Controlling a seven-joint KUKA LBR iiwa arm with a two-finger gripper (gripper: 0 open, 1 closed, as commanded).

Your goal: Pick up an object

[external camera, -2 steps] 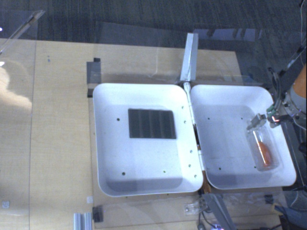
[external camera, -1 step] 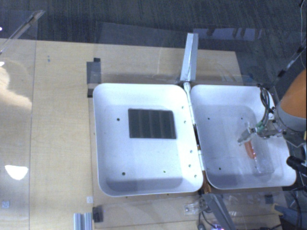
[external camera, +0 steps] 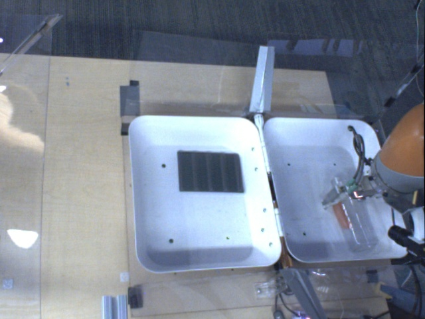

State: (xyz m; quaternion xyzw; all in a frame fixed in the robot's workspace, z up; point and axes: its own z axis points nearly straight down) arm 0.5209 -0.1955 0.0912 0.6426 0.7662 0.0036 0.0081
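Pale wooden bench (external camera: 80, 198) bears glossy white bins (external camera: 199, 251).

The arm (external camera: 404, 153) is running off the right edge, so only its orange band and wrist are showing. The end effector (external camera: 345, 195) is looking small and blurred, its tip merging with a clear, reddish-tinged object (external camera: 353, 219) just below it; what that object is cannot be told.

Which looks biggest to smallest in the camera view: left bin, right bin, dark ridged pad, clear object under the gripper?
1. Left bin, though the right bin is partly hidden by the arm, so this is unsure.
2. Right bin.
3. Dark ridged pad.
4. Clear object.
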